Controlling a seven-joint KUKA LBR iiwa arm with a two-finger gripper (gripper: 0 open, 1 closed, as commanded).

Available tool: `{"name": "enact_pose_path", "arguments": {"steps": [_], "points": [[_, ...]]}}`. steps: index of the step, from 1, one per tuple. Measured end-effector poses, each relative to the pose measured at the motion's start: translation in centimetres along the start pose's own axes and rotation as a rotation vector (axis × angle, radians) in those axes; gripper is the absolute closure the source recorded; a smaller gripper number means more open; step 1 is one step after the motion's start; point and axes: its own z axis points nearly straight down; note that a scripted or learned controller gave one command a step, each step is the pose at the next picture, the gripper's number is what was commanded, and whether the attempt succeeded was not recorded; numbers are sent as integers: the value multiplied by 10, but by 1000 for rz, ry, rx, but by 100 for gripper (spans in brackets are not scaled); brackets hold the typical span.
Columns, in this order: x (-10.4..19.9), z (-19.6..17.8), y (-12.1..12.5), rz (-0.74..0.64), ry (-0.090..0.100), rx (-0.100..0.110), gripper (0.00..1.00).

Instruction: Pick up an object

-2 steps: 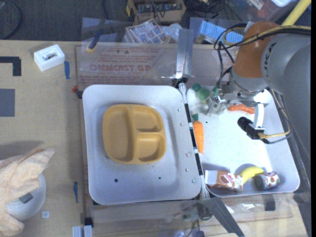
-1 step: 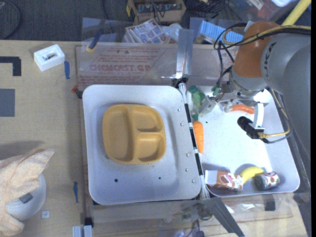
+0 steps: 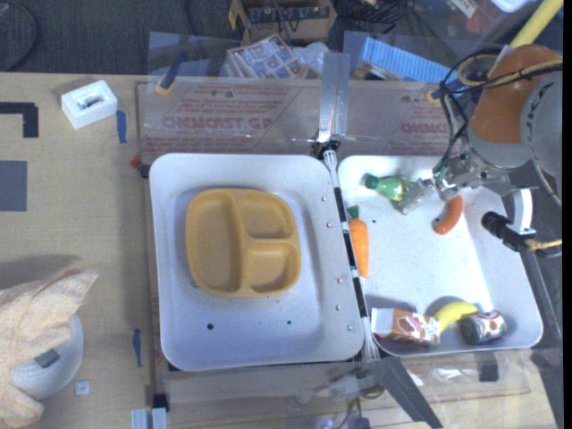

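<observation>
Objects for picking lie loose in the right shallow white bin (image 3: 429, 275). At its near edge sit a small printed tin can (image 3: 483, 327), a yellow banana (image 3: 453, 311) just beside it, and a crumpled red-and-white packet (image 3: 415, 326) whose label is too small to read. Farther in, an orange carrot with a green top (image 3: 358, 245) lies along the bin's left wall. A red sausage-shaped piece (image 3: 449, 214) lies tilted near the far right. A small green plastic bottle (image 3: 386, 186) lies on its side at the far end.

The left shallow white bin (image 3: 241, 338) bears a yellow divided plastic plate (image 3: 241, 239). On the pale wooden bench (image 3: 71, 195) to the left, a crumpled beige cloth (image 3: 40, 307) partly covers a grey bowl (image 3: 40, 369) that is cut off at the frame's edge. A small white box (image 3: 89, 104) sits farther back.

The grey two-finger gripper (image 3: 417, 192) is low over the right bin's far end, just beside the green bottle. It is blurred by cables and metal parts, so I cannot tell whether the claw is open, closed or gripping anything. The arm reaches in from the right, its orange band (image 3: 505, 96) above the wrist.

Behind both bins stands a clear plastic wall with faded red lettering (image 3: 232, 119). Beyond it is dim clutter that is hard to make out.
</observation>
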Motion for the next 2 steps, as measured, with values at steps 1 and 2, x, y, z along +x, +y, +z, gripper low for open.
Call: {"name": "enact_pose_path", "arguments": {"steps": [1,2], "points": [[-13,-4,-43,-65,11,-27,0],[-7,-5,-61,-96,6,-28,0]]}}
